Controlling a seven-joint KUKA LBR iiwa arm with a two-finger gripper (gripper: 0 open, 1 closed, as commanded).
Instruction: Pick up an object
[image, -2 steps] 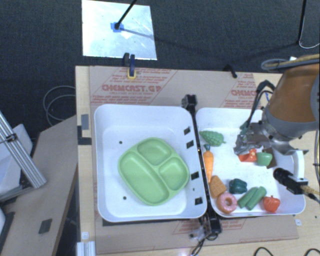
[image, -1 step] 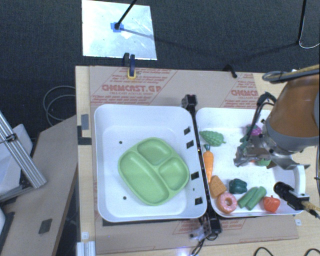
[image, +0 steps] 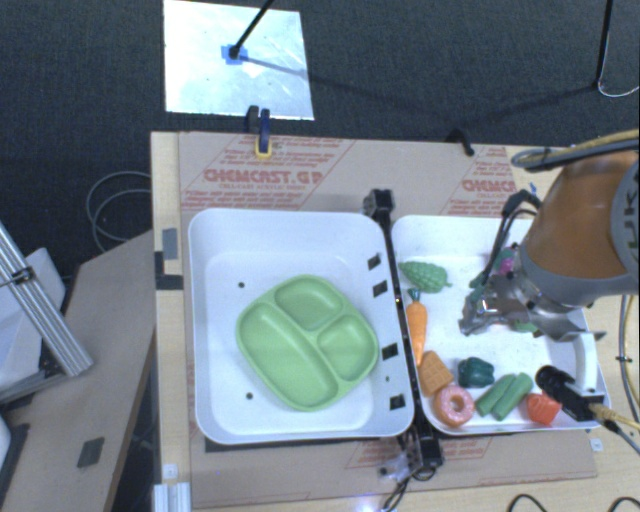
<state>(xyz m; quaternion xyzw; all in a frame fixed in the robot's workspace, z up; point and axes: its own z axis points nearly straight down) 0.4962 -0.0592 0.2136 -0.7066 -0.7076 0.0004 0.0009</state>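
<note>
**Gripper above the right bin, toys along its front and left side**

We see the gripper (image: 480, 318) over the middle of the right bin (image: 450, 235). We cannot tell its state from this view, and nothing shows between its tips.

The carrot (image: 416, 320) lies near the left wall, its long axis from back to front, green top to the back. The green pods (image: 504, 394) lie slanted by the front wall. Between them are a cracker (image: 434, 372), a donut (image: 455, 405) and a dark green toy (image: 476, 372). The lettuce (image: 424, 275) sits at the back left. The back of this bin is open floor.

In the left bin (image: 220, 250) a green tray (image: 306, 342) lies.
</note>
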